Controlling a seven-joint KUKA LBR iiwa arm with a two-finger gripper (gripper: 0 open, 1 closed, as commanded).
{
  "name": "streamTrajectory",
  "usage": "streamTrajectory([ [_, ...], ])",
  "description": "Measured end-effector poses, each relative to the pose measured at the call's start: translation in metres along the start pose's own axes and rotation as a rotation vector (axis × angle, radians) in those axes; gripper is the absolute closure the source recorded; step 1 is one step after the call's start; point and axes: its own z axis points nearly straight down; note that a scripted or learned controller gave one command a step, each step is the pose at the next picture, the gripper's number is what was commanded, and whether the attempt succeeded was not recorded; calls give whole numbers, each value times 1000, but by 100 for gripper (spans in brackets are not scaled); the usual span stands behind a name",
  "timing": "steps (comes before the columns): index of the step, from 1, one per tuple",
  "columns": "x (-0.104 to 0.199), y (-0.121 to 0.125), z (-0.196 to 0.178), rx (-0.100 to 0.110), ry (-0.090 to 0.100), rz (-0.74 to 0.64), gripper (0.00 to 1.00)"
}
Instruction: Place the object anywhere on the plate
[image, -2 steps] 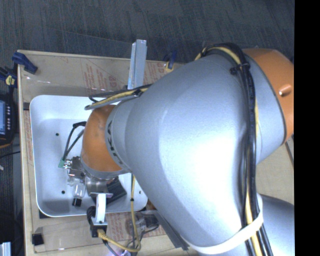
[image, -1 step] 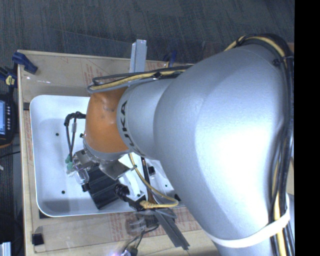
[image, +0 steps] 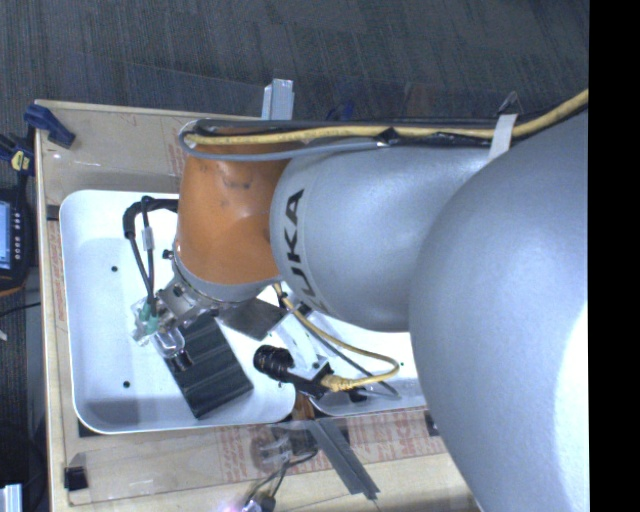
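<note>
the grey arm (image: 430, 250) bulks nearest the lens, filling the frame from 1 to 5 o'clock, its orange band (image: 225, 225) sitting just left of centre with a yellow cable (image: 350, 135) running along the top edge. below the band, toward 8 o'clock, the gripper (image: 165, 335) hangs over the left white bin (image: 85, 300), a dark ribbed block (image: 212, 370) on its lower side. whether the tool is spread or closed cannot be told from this angle. the plate and the object to be placed cannot be made out behind the arm.
</note>
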Motion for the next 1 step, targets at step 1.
streamTrajectory([
  [1,-64,0,124,7,2,126,100],
])
